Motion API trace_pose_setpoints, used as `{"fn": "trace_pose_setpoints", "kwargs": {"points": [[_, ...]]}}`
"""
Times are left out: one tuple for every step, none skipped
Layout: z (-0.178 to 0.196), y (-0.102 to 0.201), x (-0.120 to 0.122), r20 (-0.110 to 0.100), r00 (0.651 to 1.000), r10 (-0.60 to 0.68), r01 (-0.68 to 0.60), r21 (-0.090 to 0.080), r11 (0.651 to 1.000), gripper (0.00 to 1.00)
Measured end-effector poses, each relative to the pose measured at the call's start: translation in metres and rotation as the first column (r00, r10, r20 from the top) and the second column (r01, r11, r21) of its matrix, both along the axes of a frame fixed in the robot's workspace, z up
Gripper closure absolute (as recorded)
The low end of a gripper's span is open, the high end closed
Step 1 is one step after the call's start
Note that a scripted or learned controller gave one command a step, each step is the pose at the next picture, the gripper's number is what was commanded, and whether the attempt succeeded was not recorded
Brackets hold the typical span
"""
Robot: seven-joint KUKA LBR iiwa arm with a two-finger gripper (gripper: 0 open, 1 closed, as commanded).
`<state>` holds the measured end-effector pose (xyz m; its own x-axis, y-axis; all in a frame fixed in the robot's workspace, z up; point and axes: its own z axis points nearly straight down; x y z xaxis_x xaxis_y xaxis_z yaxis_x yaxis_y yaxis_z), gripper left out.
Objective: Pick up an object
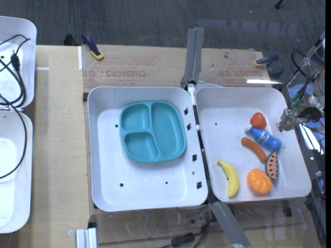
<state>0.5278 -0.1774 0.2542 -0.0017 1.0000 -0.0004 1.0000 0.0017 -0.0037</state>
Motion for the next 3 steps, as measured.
{"fn": "trace_pose_setpoints", "kwargs": {"points": [[0.023,-0.046,-0.050,0.001,1.000,-0.003,0.003,0.000,1.000,1.00],[-0.004,0.016,-0.050,0.000,1.000,0.000,0.000,0.000,1.000,1.00],[0.011,-0.010,-0.050,0.002,1.000,-0.003,0.003,-0.001,1.000,1.00]]}}
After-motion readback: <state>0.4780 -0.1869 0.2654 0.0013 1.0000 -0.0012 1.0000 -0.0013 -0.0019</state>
